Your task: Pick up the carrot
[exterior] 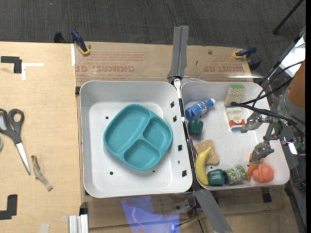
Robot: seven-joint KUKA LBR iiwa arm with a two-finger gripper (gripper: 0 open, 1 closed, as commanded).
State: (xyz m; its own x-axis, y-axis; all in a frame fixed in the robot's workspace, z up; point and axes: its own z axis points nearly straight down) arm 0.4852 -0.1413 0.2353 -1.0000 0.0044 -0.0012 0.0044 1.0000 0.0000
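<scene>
The carrot [252, 168] is a small orange piece lying near the front right corner of the right bin [218, 89], next to a round orange-pink fruit [264, 174]. My gripper [256, 138] hangs over the right side of that bin, just behind the carrot. Its fingers look spread apart, one fingertip [250, 124] further back and the other right at the carrot's upper end. Nothing sits between them. Whether the lower fingertip touches the carrot is unclear.
The right bin also holds a blue bottle [199, 108], a dark green cup [195, 126], a bread slice [207, 151], a banana [201, 164], a green can [217, 177], a labelled can [236, 173] and two small packets [236, 107]. A teal divided plate [138, 136] lies in the left bin [92, 130].
</scene>
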